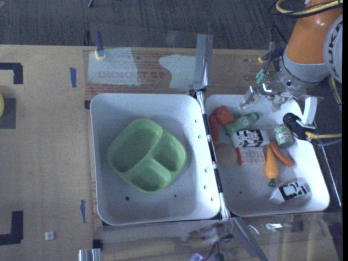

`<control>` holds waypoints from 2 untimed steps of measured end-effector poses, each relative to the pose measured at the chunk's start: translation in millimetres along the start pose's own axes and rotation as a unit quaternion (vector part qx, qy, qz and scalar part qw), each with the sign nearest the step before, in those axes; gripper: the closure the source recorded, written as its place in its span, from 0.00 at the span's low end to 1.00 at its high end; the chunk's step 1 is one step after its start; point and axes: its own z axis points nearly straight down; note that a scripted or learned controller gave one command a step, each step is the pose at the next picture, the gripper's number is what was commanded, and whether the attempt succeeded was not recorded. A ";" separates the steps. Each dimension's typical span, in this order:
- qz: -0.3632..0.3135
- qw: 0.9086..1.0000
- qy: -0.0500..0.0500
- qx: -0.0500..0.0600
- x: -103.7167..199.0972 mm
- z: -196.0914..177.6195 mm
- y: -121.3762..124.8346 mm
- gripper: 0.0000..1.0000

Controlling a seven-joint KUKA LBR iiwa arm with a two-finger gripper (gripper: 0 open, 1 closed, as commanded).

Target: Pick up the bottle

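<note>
A: Camera view. Claw [265, 94] is hovering over the back rim of the right bin [321, 192], fingers spreading apart, pinching nothing. Approach step, by my reading.

B: And the green bottle [241, 123]?

A: Lying on its side just below-left of the claw, touching the milk carton [249, 138]. Next move: descending, straddling it.

B: Anything unclear?

A: Fingertips are blurring into the rim; arm is cut off at the frame.

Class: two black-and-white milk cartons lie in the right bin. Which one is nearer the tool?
The milk carton beside the green bottle, just below the tool; the other carton lies by the bin's front edge.
</note>
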 end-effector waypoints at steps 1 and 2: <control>0.062 0.998 -0.003 -0.014 5.8 99.0 -20.4 0.00; 0.142 0.990 0.000 0.000 77.5 27.6 -45.9 0.00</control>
